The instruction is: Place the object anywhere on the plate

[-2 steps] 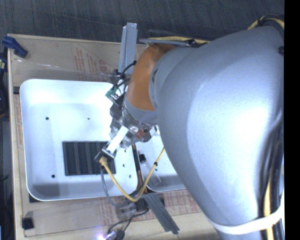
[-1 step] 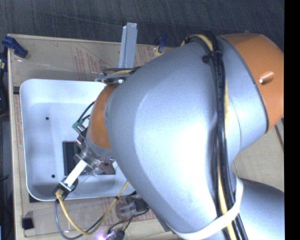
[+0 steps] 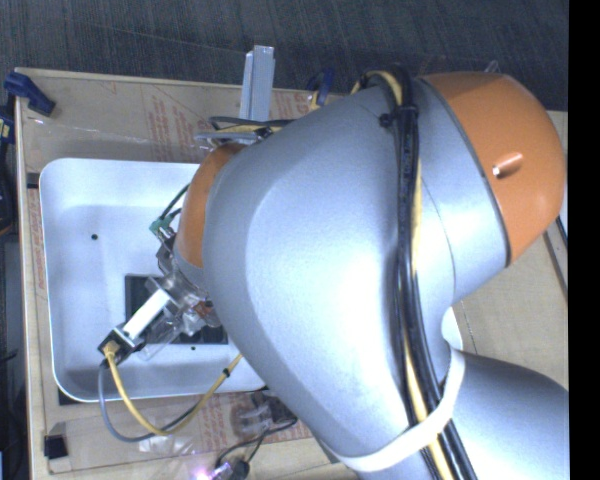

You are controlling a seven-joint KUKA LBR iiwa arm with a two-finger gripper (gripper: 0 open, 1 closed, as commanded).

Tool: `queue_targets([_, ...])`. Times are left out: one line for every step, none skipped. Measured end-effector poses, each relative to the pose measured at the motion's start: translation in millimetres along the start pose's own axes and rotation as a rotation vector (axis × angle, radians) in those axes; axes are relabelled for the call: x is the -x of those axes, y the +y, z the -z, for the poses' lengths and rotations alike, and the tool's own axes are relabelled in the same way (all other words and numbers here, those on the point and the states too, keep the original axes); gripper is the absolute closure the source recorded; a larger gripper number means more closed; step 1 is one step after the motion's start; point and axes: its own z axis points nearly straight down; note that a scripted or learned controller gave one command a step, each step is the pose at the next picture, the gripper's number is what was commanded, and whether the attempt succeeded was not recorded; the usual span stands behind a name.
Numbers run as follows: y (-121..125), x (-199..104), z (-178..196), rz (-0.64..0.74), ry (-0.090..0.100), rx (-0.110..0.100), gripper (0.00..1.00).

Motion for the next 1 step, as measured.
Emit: queue_targets([-13.2,-49.9,81.4,-0.169,0.000,0.010,1.00])
